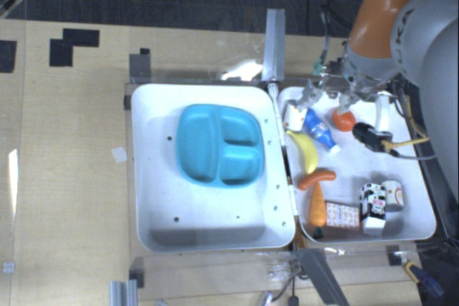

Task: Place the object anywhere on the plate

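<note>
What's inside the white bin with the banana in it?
Inside the right bin lie a banana, blue bottle, sausage, carrot, a brown box and cow-patterned carton. The arm covers the bin's back corner.

Bright, even light — slight softness
</note>
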### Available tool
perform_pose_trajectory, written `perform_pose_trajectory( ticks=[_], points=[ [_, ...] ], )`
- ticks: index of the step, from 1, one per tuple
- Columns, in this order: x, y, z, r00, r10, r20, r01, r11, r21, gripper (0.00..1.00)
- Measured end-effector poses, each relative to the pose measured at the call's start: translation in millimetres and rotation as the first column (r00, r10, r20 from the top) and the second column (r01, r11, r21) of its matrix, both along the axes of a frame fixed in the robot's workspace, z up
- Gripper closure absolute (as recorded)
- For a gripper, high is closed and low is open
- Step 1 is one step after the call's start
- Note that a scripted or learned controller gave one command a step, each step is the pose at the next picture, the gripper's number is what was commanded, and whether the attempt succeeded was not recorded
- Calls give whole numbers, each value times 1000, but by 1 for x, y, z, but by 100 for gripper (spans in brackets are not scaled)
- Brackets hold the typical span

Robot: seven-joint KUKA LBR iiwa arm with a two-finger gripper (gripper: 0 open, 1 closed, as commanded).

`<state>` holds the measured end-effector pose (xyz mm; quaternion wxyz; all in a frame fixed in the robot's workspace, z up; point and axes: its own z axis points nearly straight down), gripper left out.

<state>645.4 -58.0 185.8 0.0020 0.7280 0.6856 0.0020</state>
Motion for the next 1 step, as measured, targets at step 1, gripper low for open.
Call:
perform_pose_trajectory(
  ticks=[1],
  points=[
    [2,1,12,1000,7,7,-7,1000,-1,100]
  ],
)
